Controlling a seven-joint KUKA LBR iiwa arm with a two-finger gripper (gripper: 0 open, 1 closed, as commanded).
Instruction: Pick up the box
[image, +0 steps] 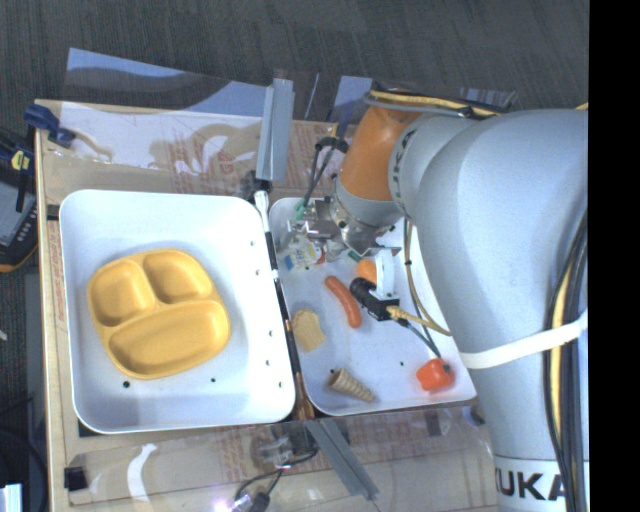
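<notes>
Bench (150, 150): flat top with a pale wooden edge; a light printed sheet lies along its far side.
Left bin (80, 400): shallow, white, smooth plastic, with rounded corners and a few small dark dots on the floor.
Plate (160, 310): matte yellow with soft rounded edges, pressed into three compartments, two small at the far side and one large at the near side. It lies flat on the left half of the left bin.
Right bin (395, 350): the same shallow white shape, and its left rim touches the left bin.
Box (300, 256): small, pale and angular with blue and green print, partly blurred. It lies in the far left corner of the right bin, just beside the gripper.
Biscuit-like piece (307, 329): tan, rough and roughly oval, lying flat near the left wall of the right bin.
Gripper (318, 228): metal and dark fittings low over the far left corner of the right bin. Released or clenched cannot be told, and nothing is seen gripped.
Sausage (343, 301): glossy orange-red, long and rounded at both ends, lying at a slant mid-bin.
Cone (354, 384): tan with a waffle-ribbed surface, lying on its side near the near rim.
Orange piece (368, 270): small and smooth, partly hidden by the wrist.
Red round thing (434, 375): shiny and lumpy, in the near right corner.
Arm (500, 230): broad, smooth grey casing, with an orange band (370, 160) above the wrist.
</notes>
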